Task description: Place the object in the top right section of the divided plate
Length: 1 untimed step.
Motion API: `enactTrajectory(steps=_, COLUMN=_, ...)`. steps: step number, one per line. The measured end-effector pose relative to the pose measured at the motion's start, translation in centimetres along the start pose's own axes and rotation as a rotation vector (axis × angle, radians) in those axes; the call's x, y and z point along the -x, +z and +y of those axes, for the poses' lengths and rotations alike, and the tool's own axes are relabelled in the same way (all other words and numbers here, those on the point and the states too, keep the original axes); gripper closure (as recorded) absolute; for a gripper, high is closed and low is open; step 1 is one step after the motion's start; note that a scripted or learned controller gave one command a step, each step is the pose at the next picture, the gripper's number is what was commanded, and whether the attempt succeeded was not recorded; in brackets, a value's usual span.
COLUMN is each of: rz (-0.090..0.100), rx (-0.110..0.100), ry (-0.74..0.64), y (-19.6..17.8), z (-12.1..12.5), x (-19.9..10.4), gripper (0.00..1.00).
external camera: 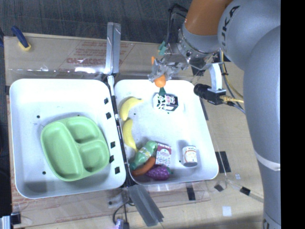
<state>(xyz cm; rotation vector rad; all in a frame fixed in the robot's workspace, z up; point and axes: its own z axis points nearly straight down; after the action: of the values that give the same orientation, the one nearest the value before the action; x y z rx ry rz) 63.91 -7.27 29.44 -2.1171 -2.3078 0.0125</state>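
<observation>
Nearest the camera, a purple grape bunch (159, 172), a small carton (163, 155) and a white can (189, 155) crowded the right bin's (202, 142) front edge, with two bananas (127, 120) behind. The green divided plate (75, 148) sat in the left bin (24, 128), nothing on it. Farthest back, the end effector (161, 75) hung over the right bin's rear rim, a small orange object (160, 81) pinched at its fingertips. That shallow hold looked risky: the object could slip during the carry across the divider.

I can't read the claw (162, 73); its tips blur together above the small orange thing (160, 81). The arm (248, 56) runs off the picture's top edge.
</observation>
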Motion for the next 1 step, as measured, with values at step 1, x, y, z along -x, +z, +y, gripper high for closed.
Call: enactTrajectory(steps=1, rz=-0.003, rx=0.004, ry=-0.170, y=6.65, z=-1.45, x=-9.25, gripper=1.00)
